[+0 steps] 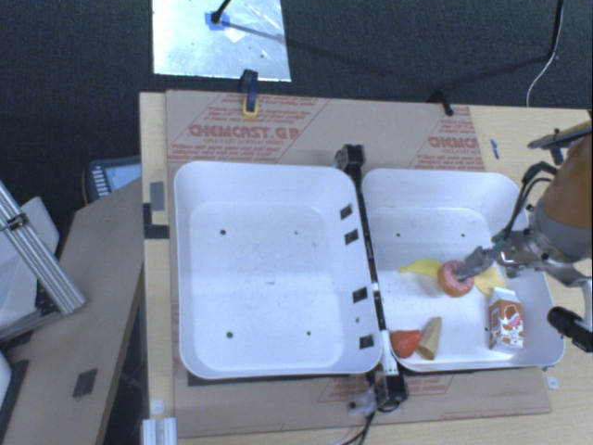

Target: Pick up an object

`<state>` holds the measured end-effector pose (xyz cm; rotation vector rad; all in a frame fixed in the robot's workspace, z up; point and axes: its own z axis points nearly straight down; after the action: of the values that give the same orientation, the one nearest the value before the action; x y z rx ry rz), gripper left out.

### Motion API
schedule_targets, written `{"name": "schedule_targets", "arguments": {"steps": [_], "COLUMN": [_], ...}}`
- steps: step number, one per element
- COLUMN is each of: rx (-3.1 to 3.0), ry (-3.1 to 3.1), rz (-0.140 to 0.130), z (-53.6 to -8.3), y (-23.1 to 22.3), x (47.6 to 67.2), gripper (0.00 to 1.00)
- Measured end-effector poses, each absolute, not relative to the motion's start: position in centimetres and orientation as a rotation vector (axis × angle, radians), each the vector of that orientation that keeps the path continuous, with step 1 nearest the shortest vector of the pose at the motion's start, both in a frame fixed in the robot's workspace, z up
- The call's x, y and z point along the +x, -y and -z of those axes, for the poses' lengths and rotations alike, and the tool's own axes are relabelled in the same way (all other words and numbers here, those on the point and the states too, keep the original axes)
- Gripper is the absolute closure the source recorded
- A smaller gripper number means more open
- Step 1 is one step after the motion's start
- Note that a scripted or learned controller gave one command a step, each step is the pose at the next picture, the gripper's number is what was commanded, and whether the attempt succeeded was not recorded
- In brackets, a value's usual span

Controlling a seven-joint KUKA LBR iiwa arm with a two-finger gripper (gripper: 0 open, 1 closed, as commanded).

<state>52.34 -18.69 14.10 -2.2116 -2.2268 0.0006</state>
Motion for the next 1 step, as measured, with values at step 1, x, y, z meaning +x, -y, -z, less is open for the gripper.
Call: {"name": "schedule_targets", "arguments": {"steps": [1], "rx": [-2.232], "ry": [2.222], "rz": [0.011], "z": [-8.61], "y": [20.80], "x": [49.68], "gripper": [0.00]}}
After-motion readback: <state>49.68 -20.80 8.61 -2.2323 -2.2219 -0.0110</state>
